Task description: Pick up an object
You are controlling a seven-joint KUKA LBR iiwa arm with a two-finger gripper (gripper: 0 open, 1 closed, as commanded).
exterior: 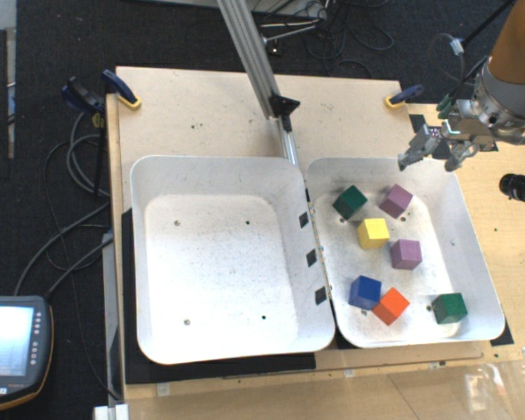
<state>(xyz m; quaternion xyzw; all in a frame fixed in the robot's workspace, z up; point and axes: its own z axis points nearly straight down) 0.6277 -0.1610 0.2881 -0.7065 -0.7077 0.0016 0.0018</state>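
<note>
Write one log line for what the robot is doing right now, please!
phase: approach | tool: above right bin far rim, holding nothing | blocks: seven in right bin | left bin: no blocks

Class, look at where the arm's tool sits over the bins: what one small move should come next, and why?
Probably move the tool down and toward the purple cube nearest it. The tool hangs above the right bin's far rim with nothing seen between its fingers, and all seven cubes lie loose in that bin.

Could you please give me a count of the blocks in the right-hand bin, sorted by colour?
Green blocks: 2
Purple blocks: 2
Yellow block: 1
Blue block: 1
Orange block: 1
Total: 7
</note>
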